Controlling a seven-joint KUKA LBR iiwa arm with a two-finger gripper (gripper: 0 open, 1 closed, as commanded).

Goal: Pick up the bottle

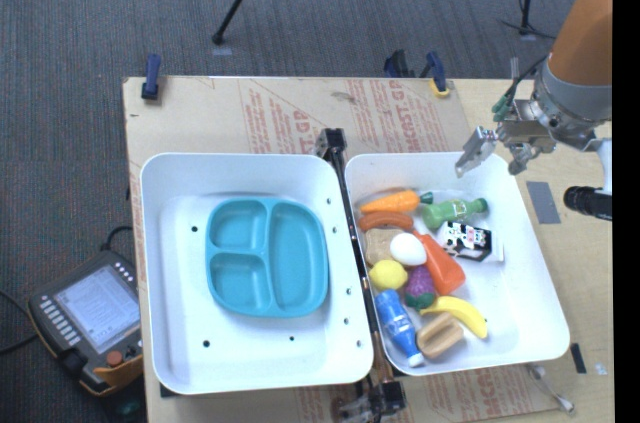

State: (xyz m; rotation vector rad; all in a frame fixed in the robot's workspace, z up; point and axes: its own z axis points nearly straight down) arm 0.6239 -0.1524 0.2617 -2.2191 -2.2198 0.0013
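- Bottle [397, 326]: blue with a white cap, lying flat at the near left of the right bin [540, 331], cap end nearest the camera.
- Just right of it: a hot dog bun [440, 337] with a banana [459, 314] across its far side.
- Further in: lemon [387, 274], purple grapes [420, 285], white egg [407, 249], two carrots [443, 263] [390, 203].
- Far part of the bin: green bottle [452, 211] on its side; black-and-white carton [467, 239] beside it.
- Left bin [170, 311]: holds a teal divided plate [267, 256].
- Gripper [497, 152]: above the right bin's far right corner, fingers spread apart, nothing between them, well apart from the blue bottle.
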